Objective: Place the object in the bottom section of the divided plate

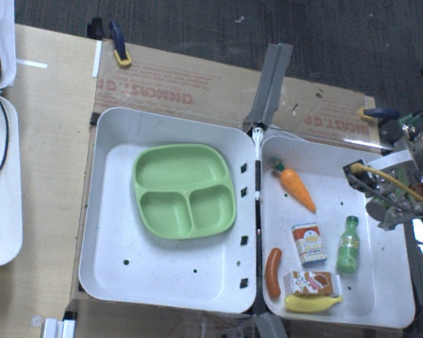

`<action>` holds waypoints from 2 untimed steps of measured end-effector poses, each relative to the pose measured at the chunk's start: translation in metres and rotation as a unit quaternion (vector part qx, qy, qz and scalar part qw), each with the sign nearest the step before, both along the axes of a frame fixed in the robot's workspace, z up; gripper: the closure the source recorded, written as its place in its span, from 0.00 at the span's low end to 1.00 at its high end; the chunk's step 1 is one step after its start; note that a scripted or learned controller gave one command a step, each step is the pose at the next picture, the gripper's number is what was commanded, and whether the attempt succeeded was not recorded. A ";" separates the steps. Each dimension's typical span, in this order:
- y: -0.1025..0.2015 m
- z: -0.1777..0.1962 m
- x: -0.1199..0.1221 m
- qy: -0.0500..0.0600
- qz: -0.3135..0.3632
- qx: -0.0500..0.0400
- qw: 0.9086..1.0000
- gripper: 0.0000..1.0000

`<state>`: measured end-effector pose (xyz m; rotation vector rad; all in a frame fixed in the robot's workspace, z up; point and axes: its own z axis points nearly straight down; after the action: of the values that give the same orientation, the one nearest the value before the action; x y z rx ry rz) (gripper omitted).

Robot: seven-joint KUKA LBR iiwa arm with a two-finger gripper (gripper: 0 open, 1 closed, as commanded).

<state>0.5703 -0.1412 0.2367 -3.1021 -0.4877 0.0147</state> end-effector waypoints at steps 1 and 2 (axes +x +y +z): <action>0.006 0.000 -0.003 0.001 0.041 0.000 0.999 1.00; 0.089 -0.042 0.027 0.001 0.092 0.001 0.996 1.00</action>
<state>0.5968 -0.0523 0.1945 -3.0434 -0.7702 0.0182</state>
